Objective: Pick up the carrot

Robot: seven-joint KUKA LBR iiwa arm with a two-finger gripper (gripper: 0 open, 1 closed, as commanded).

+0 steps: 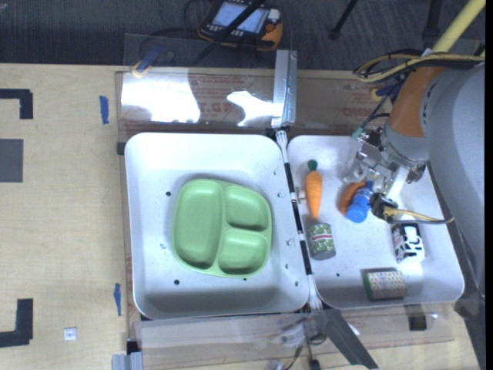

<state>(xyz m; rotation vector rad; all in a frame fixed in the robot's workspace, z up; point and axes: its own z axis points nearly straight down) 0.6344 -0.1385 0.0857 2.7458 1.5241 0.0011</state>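
My gripper [368, 182] hangs low in the right bin [439, 280], over an orange and blue object [355, 202]; whether it is apart or together, I cannot tell. The carrot [313, 192] lies just left, near the divider, untouched.

A pale wooden bench [54, 230] with black markings meets dark floor [77, 14] behind.

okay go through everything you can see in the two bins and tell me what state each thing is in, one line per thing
carrot: lying in the right bin, near its left wall, not held.
green plate: flat in the left bin, its three sections bare.
small can: upright, just below the carrot.
blue and orange object: under the gripper, hold unclear.
black and white object: lying by the right wall.
patterned block: lying flat near the front wall.
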